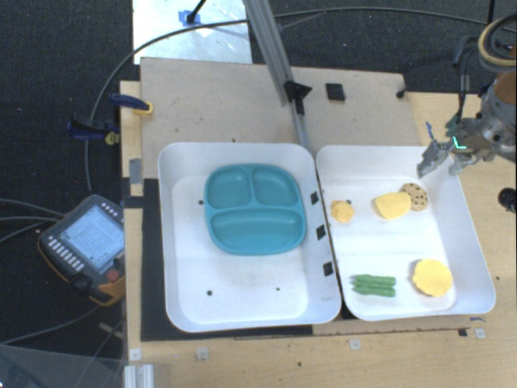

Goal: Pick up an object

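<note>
Gripper (440, 160) hovers at the right bin's (485, 285) two o'clock rim, fingers parted, holding nothing, poised above the cookie (416, 195) for descent.

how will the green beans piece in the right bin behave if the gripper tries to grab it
The green beans lie low and flat on the right bin floor, so the fingers may struggle to get under them. They look like small toy food, probably light and stiff. Being elongated, they might pivot or slide if pushed at one end.
</note>
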Robot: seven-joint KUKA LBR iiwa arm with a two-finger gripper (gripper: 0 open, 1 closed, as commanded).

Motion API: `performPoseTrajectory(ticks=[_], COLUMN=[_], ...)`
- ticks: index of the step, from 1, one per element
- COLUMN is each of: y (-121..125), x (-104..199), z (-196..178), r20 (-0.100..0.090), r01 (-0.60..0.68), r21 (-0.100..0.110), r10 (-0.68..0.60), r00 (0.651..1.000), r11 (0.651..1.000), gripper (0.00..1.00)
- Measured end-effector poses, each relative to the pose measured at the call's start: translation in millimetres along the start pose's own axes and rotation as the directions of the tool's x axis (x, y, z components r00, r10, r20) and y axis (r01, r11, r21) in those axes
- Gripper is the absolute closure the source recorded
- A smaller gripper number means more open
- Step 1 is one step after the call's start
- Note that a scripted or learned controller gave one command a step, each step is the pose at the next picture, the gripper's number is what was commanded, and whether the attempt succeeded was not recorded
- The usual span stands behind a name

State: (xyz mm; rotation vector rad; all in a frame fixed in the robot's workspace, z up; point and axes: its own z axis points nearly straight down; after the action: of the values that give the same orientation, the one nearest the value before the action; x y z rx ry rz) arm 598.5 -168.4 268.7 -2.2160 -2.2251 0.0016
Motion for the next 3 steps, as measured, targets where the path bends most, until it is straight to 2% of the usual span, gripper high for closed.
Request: performPoseTrajectory(ticks=[1,2,3], y=[1,-3,-6], x=[0,-9,0], z=[-2,49,104], r20=[0.001,0.001,0.0], r01=[0.001,-0.002,-0.002], r21=[-0.004,-0.004,0.0], r10=[-0.001,0.002,0.002], r00=[1.0,1.0,1.0], r11=[1.0,1.0,1.0], gripper=[0.0,0.0,0.0])
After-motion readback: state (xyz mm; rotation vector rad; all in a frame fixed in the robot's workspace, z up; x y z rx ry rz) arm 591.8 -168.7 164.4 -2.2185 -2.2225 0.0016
